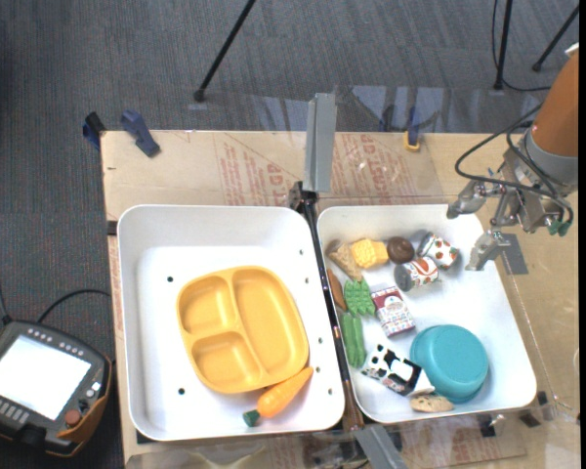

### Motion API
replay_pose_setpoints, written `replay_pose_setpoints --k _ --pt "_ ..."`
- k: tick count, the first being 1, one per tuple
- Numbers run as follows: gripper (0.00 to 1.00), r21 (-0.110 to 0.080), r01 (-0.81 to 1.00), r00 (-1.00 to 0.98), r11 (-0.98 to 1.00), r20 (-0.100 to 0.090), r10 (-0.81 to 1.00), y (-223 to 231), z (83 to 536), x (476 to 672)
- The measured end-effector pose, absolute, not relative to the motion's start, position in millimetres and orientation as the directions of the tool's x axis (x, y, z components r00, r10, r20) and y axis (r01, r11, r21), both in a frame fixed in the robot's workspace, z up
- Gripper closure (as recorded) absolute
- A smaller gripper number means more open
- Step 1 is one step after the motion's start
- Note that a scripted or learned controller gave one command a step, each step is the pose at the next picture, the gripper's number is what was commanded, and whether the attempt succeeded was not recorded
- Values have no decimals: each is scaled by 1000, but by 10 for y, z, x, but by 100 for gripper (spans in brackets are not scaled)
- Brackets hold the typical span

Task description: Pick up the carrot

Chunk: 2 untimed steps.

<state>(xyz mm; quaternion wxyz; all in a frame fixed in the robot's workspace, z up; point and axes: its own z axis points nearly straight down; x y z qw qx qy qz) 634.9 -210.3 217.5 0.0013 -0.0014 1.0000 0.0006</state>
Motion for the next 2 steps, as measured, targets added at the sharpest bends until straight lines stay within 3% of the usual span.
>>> replay_pose_setpoints --k 1,2 --pt "0 6 -31 -999 999 5 -32 -1449 1529 6327" --pt "0 -6 -81 -997 997 -18 -81 -2085 3085 6468"
